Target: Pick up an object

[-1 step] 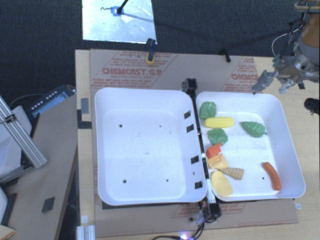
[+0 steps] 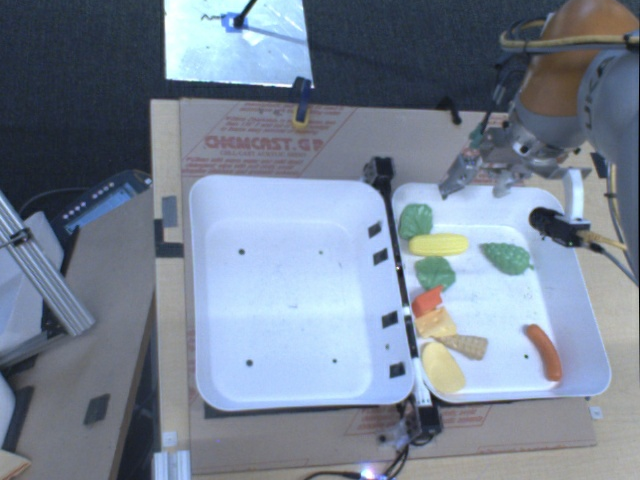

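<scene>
- Tabletop (image 2: 170, 298): tan surface with a printed cardboard sheet (image 2: 270, 133) under both bins.
- Left bin (image 2: 215, 218): white, shallow, set toward 9 o'clock of the pair; bare white floor with a few small dark dots.
- Right bin (image 2: 590, 358): white, shallow, toward 3 o'clock, touching the left bin along a clipped seam; holds all the toy foods listed below.
- Arm (image 2: 575, 48): grey with orange band, at 1 o'clock, above the right bin's far rim.
- Hand (image 2: 478, 173): over the far rim of the right bin, nothing seen between its fingers; whether released or clenched, I cannot tell.
- Yellow corn (image 2: 438, 245): near the seam, at 11 o'clock within the bin.
- Green leaf (image 2: 506, 258): bin centre, toward 1 o'clock.
- Green pepper (image 2: 415, 218): just beyond the corn.
- Green lump (image 2: 435, 272): just below the corn.
- Sausage (image 2: 545, 352): at 4 o'clock, apart from the rest.
- Yellow oval (image 2: 444, 367): at 7 o'clock.
- Cone (image 2: 464, 346): beside the oval.
- Orange pieces (image 2: 431, 308): by the seam, mid-bin.
</scene>
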